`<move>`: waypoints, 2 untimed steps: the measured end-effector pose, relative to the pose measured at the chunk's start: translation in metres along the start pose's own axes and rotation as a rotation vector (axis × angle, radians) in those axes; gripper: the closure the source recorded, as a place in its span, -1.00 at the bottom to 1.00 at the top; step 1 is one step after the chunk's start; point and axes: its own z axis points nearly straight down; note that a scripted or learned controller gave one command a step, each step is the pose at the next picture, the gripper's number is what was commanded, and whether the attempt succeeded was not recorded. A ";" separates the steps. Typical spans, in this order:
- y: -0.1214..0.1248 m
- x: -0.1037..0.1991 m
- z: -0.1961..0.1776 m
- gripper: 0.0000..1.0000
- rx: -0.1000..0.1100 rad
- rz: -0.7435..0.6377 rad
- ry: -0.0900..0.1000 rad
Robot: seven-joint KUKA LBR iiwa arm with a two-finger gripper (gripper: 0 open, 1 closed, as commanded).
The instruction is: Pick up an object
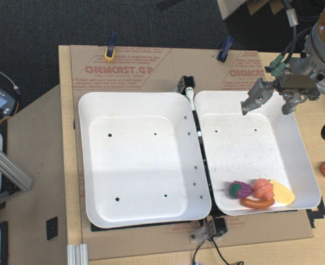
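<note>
Worktop [151, 59]: brown board carrying two white bins, dark floor behind.
Toys: purple grapes [240, 189], pink toy [264, 189], yellow piece [284, 194] and sausage [257, 203] bunched in the right bin's [234, 142] near corner.
End effector [271, 101]: fingers spread, holding nothing, over the bin's far edge, well apart from the toys.
Advice: descend on the grapes, the pile's outer edge, and straddle them before closing.

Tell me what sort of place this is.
Probably a robotics lab bench: a gripper hangs over two white bins on a clamped board, with toy food piled in the right bin's near corner.
</note>
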 end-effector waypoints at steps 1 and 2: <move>0.000 -0.003 -0.008 1.00 0.002 0.005 -0.002; -0.003 0.055 0.149 1.00 0.025 0.001 -0.001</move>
